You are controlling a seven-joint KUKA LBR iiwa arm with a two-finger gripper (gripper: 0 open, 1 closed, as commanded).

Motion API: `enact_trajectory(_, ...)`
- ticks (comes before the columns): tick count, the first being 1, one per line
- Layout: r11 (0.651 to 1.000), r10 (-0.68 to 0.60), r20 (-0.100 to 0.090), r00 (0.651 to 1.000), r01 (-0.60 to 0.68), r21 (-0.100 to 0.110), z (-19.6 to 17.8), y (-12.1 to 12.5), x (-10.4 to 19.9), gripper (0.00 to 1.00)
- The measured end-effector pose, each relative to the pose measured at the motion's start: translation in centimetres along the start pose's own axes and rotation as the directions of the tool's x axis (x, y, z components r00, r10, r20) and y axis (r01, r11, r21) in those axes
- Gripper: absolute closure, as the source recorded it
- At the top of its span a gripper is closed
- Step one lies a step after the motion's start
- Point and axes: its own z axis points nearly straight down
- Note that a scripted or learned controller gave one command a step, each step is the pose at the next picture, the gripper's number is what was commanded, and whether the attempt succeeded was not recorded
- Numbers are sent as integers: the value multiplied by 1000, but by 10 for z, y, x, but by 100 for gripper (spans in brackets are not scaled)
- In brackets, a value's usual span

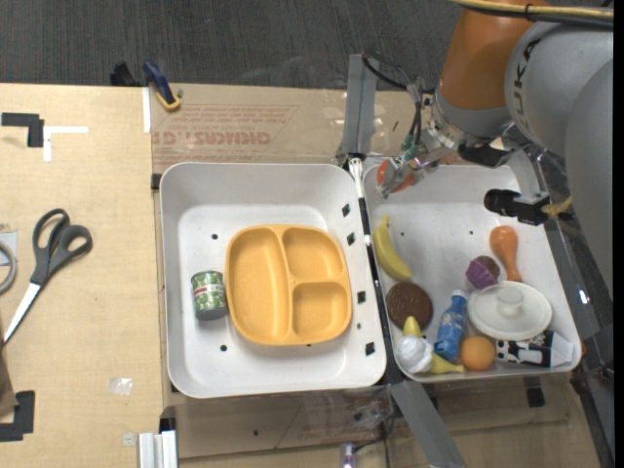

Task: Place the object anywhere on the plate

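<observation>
The yellow three-part plate (pixel 261 283) lies in the left white bin (pixel 185 213). A small green can (pixel 208 293) stands just left of it. My gripper (pixel 403 169) hangs over the far left corner of the right bin (pixel 439 217), close to the wall between the bins. A small reddish thing (pixel 388 175) shows at its tip; whether it is held I cannot make out. Below it lie a banana (pixel 390 253), a brown round item (pixel 409 302), a blue bottle (pixel 450 326), an orange (pixel 477 352), a purple piece (pixel 482 272) and a white lidded dish (pixel 509 308).
An orange club-shaped toy (pixel 504 246) and a black fitting (pixel 517 204) are near the right bin's right wall. Scissors (pixel 47 250) lie on the wooden bench at left. A blue clip (pixel 161 84) sits behind the left bin. The arm fills the upper right.
</observation>
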Motion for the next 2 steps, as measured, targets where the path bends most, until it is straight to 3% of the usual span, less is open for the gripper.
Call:
enact_trajectory(1,998,-60,-1,998,60,-1,-32,-25,84,100)
enact_trajectory(2,975,-224,-2,975,224,1,-18,-26,153,100)
